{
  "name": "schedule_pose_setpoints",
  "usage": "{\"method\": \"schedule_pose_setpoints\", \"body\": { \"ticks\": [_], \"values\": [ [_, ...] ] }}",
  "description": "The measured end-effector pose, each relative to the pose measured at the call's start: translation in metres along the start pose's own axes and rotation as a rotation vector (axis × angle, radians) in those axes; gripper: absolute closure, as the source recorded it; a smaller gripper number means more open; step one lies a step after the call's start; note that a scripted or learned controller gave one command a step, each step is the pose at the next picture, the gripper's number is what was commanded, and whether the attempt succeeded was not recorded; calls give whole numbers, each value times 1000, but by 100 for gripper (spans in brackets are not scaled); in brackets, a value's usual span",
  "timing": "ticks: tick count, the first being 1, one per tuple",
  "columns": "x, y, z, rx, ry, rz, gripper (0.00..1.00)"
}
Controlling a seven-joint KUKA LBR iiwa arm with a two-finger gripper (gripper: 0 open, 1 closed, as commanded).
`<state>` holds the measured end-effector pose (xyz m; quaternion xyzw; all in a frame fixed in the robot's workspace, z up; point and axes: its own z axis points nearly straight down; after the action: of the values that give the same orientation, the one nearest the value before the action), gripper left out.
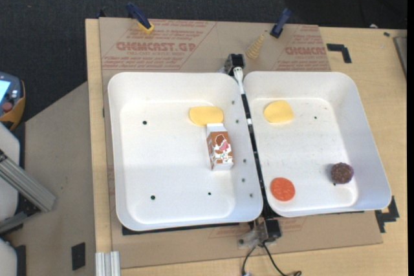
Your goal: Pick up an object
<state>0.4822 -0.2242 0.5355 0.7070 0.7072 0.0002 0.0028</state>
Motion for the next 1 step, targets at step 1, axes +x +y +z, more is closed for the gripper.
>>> {"method": "schedule_pose_setpoints", "body": {
  "ticks": [1],
  "values": [
    [0, -3, 0, 2, 1, 1, 100]
  ]
}}
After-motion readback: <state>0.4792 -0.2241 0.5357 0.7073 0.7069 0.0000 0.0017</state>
